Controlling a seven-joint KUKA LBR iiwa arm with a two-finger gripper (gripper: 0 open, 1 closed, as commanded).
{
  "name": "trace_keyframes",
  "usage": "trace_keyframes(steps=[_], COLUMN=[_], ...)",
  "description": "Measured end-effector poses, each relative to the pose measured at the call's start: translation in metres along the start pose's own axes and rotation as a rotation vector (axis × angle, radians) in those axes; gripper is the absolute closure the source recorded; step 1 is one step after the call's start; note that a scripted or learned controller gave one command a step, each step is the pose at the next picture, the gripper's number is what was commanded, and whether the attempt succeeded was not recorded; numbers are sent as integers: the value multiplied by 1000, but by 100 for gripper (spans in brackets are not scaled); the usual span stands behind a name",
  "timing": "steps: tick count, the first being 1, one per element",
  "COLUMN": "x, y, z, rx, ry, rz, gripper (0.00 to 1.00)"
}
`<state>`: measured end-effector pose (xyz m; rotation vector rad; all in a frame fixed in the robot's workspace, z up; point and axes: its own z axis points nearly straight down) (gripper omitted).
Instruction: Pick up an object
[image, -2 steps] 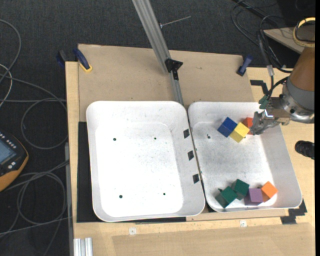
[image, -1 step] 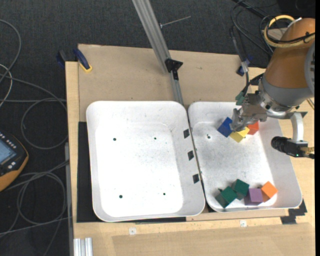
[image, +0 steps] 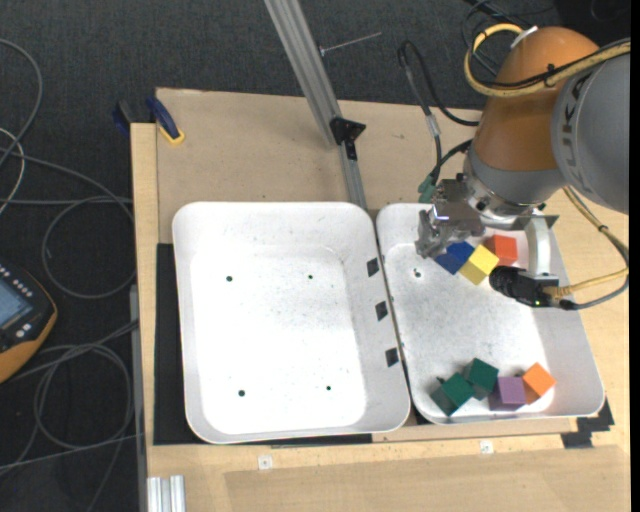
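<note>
1. Camera view shows, at far left, loose black cables on the dark floor and a yellow-cased meter (image: 18, 318) at the edge; none of it is on my bench.
2. Next comes the left bin (image: 195, 395), well apart from where I am working.
3. A slanted metal pole (image: 322, 95) rises from the bench just behind the seam between the bins; I judge my wrist should stay to its right.
4. My gripper (image: 437, 238) hangs low over the far end of the right bin (image: 585, 385). I cannot tell how it is set or whether it grips anything.
5. Just beside it lie a blue block (image: 455, 256), a yellow block (image: 480, 264) and an orange block (image: 504, 247), touching or nearly so. The blue one looks like my nearest target.
6. To do this well, I would centre over one block alone, since the tight packing could make me nudge its neighbour.
7. At the near end sit two green blocks (image: 468, 383), a purple block (image: 511, 390) and a second orange block (image: 538, 379), bunched against the rim and well apart from me.
</note>
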<state>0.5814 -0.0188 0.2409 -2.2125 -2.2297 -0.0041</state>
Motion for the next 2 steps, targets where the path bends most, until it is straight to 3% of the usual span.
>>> trace_keyframes(steps=[2], x=[103], y=[31], z=[10], rx=[0], ry=[0], rz=[2], gripper=[100])
